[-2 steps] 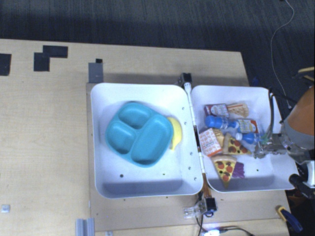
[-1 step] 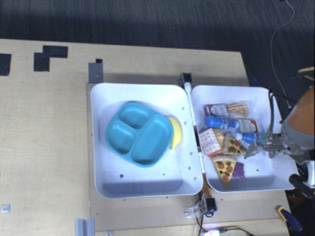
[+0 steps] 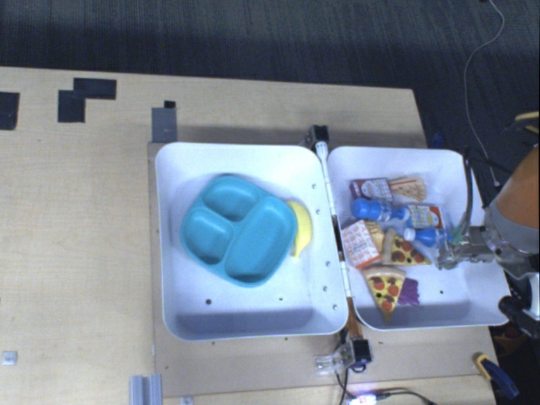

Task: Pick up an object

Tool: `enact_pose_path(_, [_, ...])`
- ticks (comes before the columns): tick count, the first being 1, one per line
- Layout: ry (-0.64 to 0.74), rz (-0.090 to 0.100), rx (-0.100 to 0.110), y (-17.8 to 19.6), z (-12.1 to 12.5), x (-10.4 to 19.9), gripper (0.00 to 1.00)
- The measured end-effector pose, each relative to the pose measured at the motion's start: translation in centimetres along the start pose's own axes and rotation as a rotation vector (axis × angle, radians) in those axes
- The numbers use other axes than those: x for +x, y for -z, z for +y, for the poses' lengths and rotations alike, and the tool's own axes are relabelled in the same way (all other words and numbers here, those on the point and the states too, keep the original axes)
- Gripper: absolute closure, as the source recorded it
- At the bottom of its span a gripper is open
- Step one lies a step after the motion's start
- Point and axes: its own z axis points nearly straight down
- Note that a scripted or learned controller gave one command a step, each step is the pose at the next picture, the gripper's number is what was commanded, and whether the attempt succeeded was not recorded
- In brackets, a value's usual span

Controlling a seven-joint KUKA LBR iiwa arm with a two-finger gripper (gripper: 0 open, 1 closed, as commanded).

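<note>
The right bin [image 3: 447, 306] holds a pile of small items: a blue bottle [image 3: 378, 212], a red and white snack packet [image 3: 361, 243], a toy pizza slice [image 3: 386, 290] with a purple piece [image 3: 408, 291] beside it, and a packet at the back [image 3: 390, 189]. My gripper [image 3: 451, 256] hangs over the right side of this bin, just right of the pile and close to the blue items. Nothing shows between its fingers.
The left bin [image 3: 181, 310] carries a blue divided plate [image 3: 239, 229] with a yellow banana-like toy [image 3: 301, 229] tucked under its right edge. The arm with its orange band [image 3: 516, 194] enters from the right edge. Dark tape marks [image 3: 84, 98] lie on the bench at far left.
</note>
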Motion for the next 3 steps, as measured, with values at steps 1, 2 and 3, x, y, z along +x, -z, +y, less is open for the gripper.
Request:
enact_pose_path(1, [0.0, 0.0, 0.0, 0.0, 0.0, 0.0, 0.0])
enact_pose_path(2, [0.001, 0.0, -0.001, 0.93, 0.1, -0.01, 1.0])
enact_pose_path(3, [0.001, 0.001, -0.001, 0.93, 0.1, 0.0, 0.0])
